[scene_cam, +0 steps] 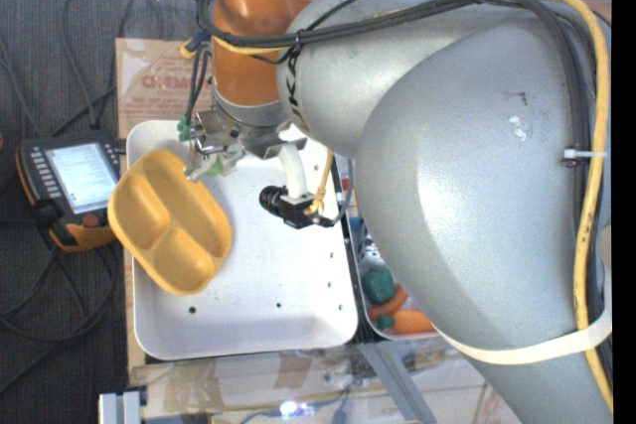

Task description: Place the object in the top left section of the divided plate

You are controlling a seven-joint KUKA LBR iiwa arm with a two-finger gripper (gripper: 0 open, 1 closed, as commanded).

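The yellow divided plate [167, 221] lies in the left part of the left white bin [278, 313], turned at a slant and overhanging the bin's left rim. Shallow ridges split it into sections, and nothing lies in the ones I can see. My gripper [203, 158] hangs below the orange wrist band [248, 25], right over the plate's upper right edge. Small green bits show at the gripper's tip, too small to identify. The arm's grey body hides most of the right bin.
A black and white fitting [288, 199] juts from the wrist over the bin's middle. A green object [380, 287] and an orange one [409, 321] lie in the right bin's visible strip. A teach pendant [68, 182] rests left of the bench.
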